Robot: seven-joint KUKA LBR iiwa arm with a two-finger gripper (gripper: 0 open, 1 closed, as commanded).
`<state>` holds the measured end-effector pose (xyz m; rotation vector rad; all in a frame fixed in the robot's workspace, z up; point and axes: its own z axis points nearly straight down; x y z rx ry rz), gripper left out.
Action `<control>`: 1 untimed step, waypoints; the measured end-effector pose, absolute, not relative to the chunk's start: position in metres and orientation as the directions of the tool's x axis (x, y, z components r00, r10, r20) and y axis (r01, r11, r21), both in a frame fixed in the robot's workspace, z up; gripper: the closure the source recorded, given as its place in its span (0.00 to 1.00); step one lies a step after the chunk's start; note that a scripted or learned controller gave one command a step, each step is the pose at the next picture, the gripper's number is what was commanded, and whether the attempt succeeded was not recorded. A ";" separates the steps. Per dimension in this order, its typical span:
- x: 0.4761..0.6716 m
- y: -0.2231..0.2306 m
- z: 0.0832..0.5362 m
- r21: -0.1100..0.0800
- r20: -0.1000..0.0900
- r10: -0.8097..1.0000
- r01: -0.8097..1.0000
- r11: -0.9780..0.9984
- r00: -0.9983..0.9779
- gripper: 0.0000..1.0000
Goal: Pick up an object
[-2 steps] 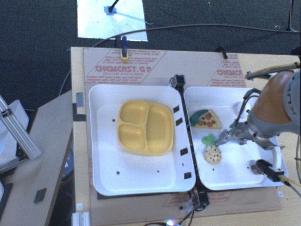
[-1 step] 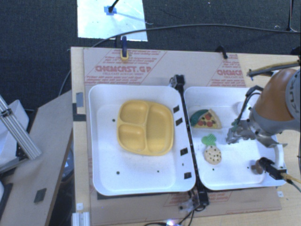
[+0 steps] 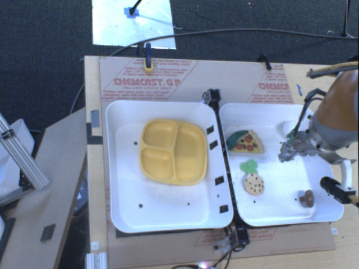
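Looks like the grey arm's hand [image 3: 287, 150] is hovering mid-right in the right white bin [image 3: 280, 214], can't tell if it's open, probably needing to be lining up on the toy pizza slice [image 3: 245, 142] next.

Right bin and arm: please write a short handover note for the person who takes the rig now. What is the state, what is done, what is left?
Pincer: over the right bin, upper right part, nothing seen in it; open or shut not clear.
Right bin holds: pizza slice toy at upper left, pineapple toy below it, small brown piece at lower right.
Left bin holds a yellow divided plate.
Done: nothing lifted.
Left: choose one object, grasp it, lift it.
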<state>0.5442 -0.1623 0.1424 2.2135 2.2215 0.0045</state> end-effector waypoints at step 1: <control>0.544 -0.157 0.205 0.008 -0.002 1.000 1.000 0.005 -0.005 1.00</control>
